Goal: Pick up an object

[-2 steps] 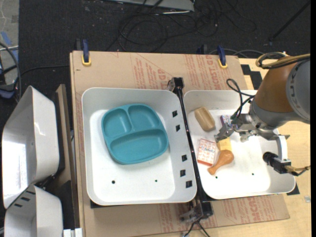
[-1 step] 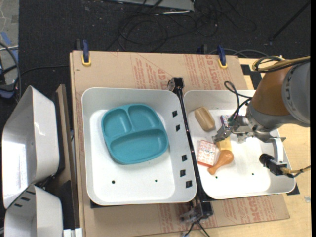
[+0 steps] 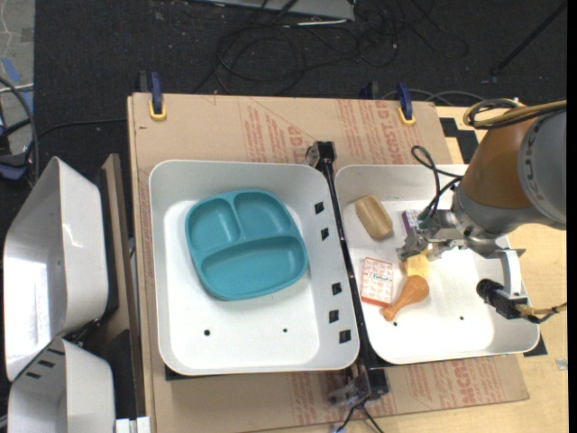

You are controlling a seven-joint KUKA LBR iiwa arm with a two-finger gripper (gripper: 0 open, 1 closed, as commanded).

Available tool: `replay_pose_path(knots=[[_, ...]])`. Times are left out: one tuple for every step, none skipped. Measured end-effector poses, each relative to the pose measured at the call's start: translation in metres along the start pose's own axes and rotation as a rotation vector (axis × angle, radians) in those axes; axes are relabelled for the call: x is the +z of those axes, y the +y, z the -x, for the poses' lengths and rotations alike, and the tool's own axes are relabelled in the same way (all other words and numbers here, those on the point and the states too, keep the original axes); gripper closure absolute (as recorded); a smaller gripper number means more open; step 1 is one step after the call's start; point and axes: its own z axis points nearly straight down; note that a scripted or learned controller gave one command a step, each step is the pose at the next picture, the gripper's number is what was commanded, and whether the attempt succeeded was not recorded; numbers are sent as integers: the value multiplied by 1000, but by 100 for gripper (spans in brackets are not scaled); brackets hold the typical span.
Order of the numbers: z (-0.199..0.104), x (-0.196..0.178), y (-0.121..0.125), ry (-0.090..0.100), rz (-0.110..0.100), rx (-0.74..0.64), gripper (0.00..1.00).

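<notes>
— Left bin [image 3: 171, 332], contents?
— 1 teal divided plate [image 3: 245, 244], lying flat.
— Right bin [image 3: 469, 345]?
— 4 items: red-and-white packet [image 3: 377, 280], tan block [image 3: 373, 217], orange drumstick-shaped toy [image 3: 407, 297], yellow piece [image 3: 416, 264] (partly hidden).
— Gripper [image 3: 424, 246]?
— Low over the yellow piece; whether it is spread or clamped, I cannot tell.

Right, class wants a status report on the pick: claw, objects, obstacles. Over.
Claw low in right bin, over yellow piece. Chicken leg, packet, bread roll crowd close.
</notes>
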Motion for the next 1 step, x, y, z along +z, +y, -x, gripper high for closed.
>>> replay_pose_path(knots=[[7,-62,3,-1,5,-2,100]])
